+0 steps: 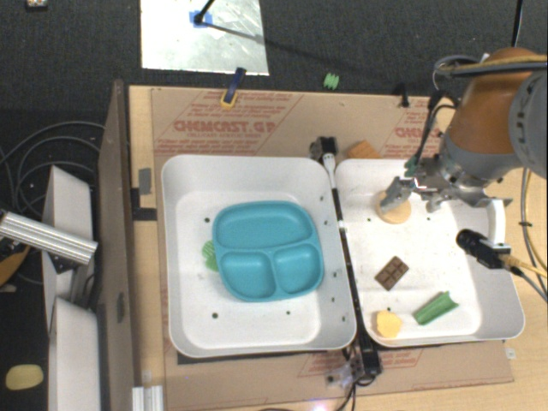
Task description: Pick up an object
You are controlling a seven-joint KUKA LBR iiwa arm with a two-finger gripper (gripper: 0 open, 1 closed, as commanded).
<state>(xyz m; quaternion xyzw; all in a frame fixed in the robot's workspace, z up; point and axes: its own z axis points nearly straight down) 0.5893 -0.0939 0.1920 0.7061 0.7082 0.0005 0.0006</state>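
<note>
- Hand [399, 197] sits low in right bin [492, 319], upper-left part, right over tan round disc [396, 213]; disc pokes out just below and under the grey tip.
- Finger state: cannot tell, tip is blurred and seen from above; nothing visibly held.
- Disc is nearest target, directly beneath hand; round, so no long axis to match.
- Other picks in same bin: brown chocolate block [392, 272] mid-bin, green piece [435, 307] lower right lying on a diagonal, yellow piece [389, 324] in bottom-left corner, all well apart from hand.
- Left bin [184, 229] holds teal divided tray [267, 249], small green thing [208, 252] at its left edge.
- Obstacles: bin divider wall just left of disc; otherwise open.
- Orange item [362, 151] lies on worktop [257, 122] outside bins, behind.
</note>
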